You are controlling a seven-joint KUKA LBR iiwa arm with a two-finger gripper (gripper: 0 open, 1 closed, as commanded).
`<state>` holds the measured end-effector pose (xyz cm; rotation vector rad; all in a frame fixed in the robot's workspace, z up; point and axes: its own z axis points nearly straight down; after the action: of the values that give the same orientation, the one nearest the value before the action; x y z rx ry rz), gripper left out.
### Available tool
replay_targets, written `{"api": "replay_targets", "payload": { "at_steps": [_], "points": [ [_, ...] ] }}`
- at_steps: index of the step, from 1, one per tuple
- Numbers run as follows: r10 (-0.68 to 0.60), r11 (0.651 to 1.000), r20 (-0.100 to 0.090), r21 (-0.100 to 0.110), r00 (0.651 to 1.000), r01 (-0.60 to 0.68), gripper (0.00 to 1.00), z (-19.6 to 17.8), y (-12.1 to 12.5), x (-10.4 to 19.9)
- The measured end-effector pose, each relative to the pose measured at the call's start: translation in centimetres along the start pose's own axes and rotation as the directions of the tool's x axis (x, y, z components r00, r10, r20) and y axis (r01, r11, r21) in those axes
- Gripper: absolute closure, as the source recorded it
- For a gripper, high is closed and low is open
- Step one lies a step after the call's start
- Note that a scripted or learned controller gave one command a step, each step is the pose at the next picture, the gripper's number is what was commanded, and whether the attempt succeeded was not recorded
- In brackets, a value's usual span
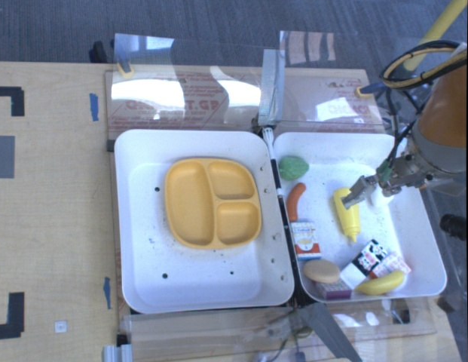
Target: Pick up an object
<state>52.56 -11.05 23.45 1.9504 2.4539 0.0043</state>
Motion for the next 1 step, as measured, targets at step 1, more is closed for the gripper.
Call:
{"api": "replay_targets", "payload": {
  "at_steps": [1],
  "points": [
    [0.159, 0.987, -0.005, 0.015, 0.987, -0.159, 0.0, 9.42, 1.21, -0.59]
  ]
}}
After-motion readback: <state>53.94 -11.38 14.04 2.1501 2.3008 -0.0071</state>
